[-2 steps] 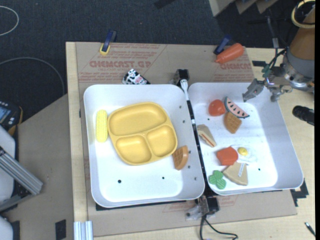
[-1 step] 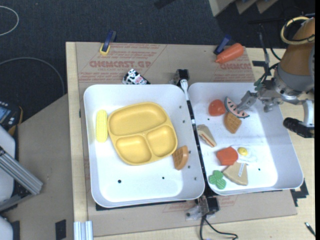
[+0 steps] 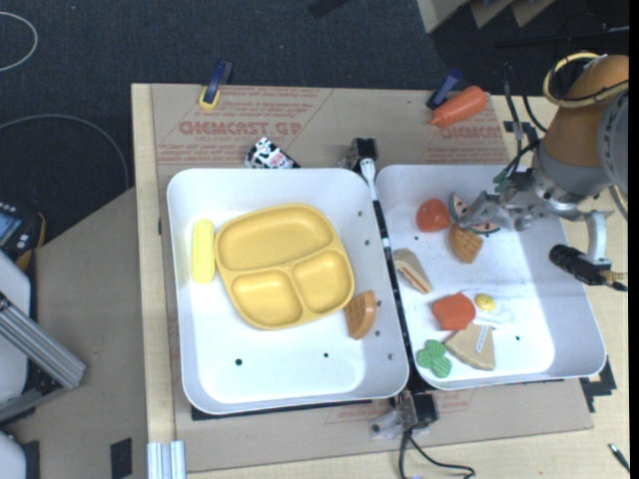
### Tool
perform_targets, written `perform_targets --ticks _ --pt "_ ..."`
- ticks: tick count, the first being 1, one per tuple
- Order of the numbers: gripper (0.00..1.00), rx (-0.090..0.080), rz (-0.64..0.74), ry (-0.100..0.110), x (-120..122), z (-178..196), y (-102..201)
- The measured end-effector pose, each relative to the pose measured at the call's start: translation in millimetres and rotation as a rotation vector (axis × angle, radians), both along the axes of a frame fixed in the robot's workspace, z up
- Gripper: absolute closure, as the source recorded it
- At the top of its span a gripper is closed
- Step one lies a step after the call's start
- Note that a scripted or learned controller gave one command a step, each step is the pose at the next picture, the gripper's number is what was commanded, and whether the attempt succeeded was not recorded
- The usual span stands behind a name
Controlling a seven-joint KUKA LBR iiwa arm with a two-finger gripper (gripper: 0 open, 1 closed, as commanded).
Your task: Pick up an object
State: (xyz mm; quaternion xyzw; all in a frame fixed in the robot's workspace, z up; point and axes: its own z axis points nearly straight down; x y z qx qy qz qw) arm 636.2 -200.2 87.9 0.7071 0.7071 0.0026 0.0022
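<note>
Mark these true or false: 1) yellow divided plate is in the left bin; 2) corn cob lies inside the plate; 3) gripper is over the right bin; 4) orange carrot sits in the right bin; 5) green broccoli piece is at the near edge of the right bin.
1) True. The yellow divided plate lies in the left bin.
2) False. The corn cob lies on the bin floor beside the plate's left side.
3) True. The gripper is over the right bin, near its far side.
4) False. The orange carrot lies on the bench beyond the bins.
5) True. The green broccoli piece is there.
</note>
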Motion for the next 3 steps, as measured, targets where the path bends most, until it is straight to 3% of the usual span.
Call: perform_targets --ticks 1,3 --pt "1.00 -0.005 0.002 -0.005 0.9 13.1 -1.2" --pt "1.00 -0.003 0.001 0.000 2.5 123.3 4.2"
